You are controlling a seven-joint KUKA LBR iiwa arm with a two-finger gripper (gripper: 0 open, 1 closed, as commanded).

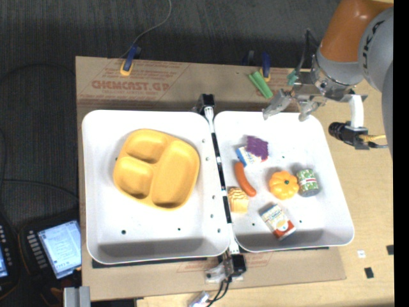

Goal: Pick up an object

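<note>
Nearest the camera, a small tablet (59, 247) lies on dark carpet (38, 31) beside the cardboard-topped bench (128, 82). On it, the left bin (96, 235) bears a yellow sectioned plate (156, 167). The right bin (332, 226) has a juice carton (278, 220), pumpkin (282, 184), can (307, 181), sausage (243, 179) and purple toy (256, 146), with bare floor along its far rim. The gripper (291, 107) hangs over that rim, fingers spread wide, holding nothing.

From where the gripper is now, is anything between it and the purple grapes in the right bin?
Nothing visible. The gripper sits open over the back rim of the right bin, and bare white floor lies between it and the purple grapes. The blue-and-white carton touches the grapes on their far side.
</note>
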